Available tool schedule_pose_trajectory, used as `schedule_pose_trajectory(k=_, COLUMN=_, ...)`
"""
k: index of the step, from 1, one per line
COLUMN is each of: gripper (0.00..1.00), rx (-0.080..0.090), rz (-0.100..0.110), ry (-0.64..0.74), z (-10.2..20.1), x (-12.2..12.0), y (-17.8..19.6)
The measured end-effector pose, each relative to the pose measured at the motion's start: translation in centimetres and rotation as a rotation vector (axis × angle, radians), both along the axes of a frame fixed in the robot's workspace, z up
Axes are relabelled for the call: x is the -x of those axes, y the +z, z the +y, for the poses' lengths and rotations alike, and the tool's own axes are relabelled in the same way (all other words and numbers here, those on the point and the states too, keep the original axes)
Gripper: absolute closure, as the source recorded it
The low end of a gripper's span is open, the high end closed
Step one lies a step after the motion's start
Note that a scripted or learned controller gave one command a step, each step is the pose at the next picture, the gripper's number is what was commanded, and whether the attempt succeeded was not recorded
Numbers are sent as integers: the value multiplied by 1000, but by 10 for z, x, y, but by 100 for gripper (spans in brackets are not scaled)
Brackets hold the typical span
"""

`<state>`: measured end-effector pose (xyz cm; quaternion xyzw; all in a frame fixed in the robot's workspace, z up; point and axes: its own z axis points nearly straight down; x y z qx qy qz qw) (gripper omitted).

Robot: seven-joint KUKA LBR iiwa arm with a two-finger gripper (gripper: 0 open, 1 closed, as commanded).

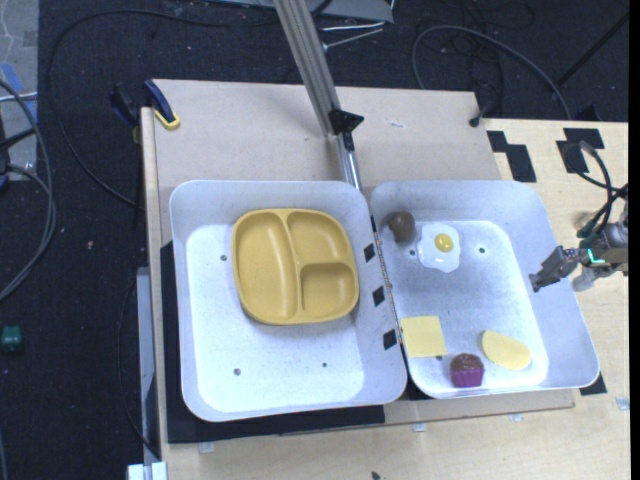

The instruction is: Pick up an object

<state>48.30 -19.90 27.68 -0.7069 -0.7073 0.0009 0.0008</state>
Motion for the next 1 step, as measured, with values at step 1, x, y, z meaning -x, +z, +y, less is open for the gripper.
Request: schedule_pose_trajectory(k=1, gripper=0, rx=1, rz=-2, ry=0, z=0, x=-1, y=1)
